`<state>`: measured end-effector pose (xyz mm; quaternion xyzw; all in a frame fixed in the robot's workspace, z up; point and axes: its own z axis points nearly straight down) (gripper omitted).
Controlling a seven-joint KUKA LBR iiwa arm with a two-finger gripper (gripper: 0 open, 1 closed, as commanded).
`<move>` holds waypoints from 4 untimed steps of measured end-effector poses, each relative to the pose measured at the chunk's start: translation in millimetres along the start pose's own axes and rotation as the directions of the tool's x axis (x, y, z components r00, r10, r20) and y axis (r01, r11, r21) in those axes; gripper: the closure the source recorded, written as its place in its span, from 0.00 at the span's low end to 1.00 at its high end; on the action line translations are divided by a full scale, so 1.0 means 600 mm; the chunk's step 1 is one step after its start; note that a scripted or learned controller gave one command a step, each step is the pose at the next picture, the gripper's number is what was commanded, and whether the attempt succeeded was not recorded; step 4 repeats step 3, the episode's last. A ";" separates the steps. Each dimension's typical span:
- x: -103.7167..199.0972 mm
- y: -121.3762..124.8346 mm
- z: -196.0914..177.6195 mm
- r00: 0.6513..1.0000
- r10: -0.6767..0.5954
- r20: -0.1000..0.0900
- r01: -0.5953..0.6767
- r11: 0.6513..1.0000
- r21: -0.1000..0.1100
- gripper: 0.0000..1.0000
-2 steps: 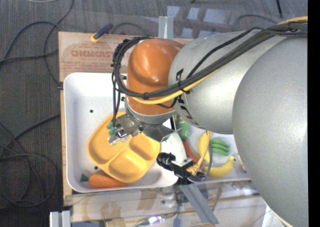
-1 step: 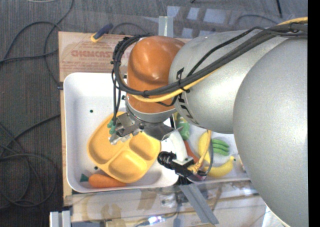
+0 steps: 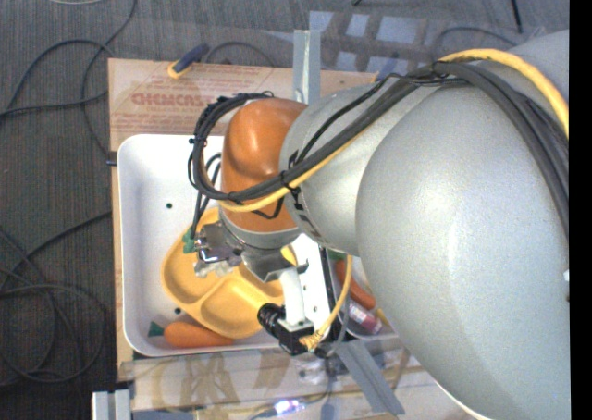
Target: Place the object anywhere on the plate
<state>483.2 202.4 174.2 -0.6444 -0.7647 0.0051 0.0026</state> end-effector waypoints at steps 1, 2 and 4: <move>-0.001 0.000 -0.007 1.000 0.000 0.002 0.000 1.000 0.010 1.00; -0.001 0.000 -0.007 1.000 0.000 0.002 0.000 1.000 0.010 0.00; -0.002 0.000 -0.014 1.000 0.001 0.005 -0.001 1.000 0.021 1.00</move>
